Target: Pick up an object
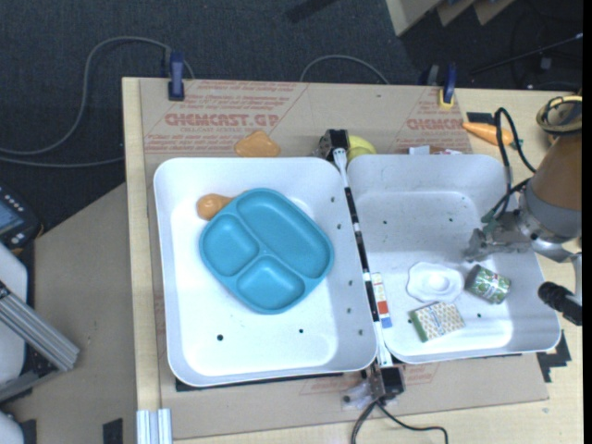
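Gripper (487, 239) low over right white bin (407, 202), near its right wall; finger state cannot tell. Small green cylindrical can (488, 284) lies just below it, beside white round lid (433, 281) and patterned flat packet (437, 321). Blue divided plastic tray (265, 249) sits in left white bin (185, 322).

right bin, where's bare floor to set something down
Bare: the right bin's far-left floor, between the divider and the tool. Crowded: its near-right corner, with the white lid, green can and patterned packet close together.
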You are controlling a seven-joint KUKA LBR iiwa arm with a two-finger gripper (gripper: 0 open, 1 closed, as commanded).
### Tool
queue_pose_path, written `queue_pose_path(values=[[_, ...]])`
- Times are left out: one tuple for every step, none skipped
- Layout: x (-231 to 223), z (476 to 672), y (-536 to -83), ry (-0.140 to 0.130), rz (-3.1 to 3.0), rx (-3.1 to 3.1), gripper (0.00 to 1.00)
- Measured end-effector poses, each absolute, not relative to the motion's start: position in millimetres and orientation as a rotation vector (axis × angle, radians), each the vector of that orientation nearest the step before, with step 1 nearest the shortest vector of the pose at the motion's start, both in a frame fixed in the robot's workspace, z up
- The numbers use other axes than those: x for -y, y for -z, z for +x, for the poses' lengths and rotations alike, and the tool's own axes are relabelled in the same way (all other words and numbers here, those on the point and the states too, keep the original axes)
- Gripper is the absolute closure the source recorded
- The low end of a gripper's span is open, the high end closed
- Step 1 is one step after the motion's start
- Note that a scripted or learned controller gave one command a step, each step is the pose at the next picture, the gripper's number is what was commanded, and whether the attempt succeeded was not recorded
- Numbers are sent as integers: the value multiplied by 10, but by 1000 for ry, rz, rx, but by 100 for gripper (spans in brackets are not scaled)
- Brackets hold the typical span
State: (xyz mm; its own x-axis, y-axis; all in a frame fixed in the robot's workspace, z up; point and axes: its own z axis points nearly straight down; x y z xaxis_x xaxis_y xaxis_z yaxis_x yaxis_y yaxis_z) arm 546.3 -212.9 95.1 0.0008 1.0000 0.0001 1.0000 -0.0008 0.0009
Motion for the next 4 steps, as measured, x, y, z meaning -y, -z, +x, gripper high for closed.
queue_pose_path(values=[[2128,5460,-945,-1,2223,-2221,0],[1999,5165,-839,2,2226,-2224,0],[2159,5748,-842,-7,2221,-2230,0],[2075,5263,-843,3,2227,-2224,0]])
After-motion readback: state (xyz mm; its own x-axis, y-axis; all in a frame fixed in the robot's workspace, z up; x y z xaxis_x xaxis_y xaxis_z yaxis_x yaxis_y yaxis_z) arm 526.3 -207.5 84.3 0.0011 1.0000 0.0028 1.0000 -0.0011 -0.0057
